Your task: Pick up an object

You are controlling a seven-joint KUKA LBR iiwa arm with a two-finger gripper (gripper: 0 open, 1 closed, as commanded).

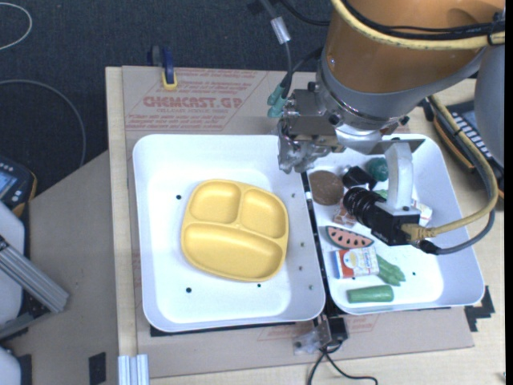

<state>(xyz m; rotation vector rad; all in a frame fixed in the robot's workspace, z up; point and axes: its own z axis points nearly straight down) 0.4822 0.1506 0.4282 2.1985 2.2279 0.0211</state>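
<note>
Crowding the right bin (pixel 457 291): watermelon slice (pixel 349 237), green pod (pixel 369 293)

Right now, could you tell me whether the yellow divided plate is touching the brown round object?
Apart. The camera view shows the yellow divided plate lying in the left bin, while the brown round object sits in the right bin, with the bins' rims between them.

Yellow divided tray (pixel 235 230) in white bin (pixel 156 239). Beside the grey metal gripper (pixel 300 155): brown disc (pixel 325 188). Below it: red watermelon slice with black seeds (pixel 348 237), green pieces (pixel 369 293). Arm band (pixel 417 22) orange.
</note>
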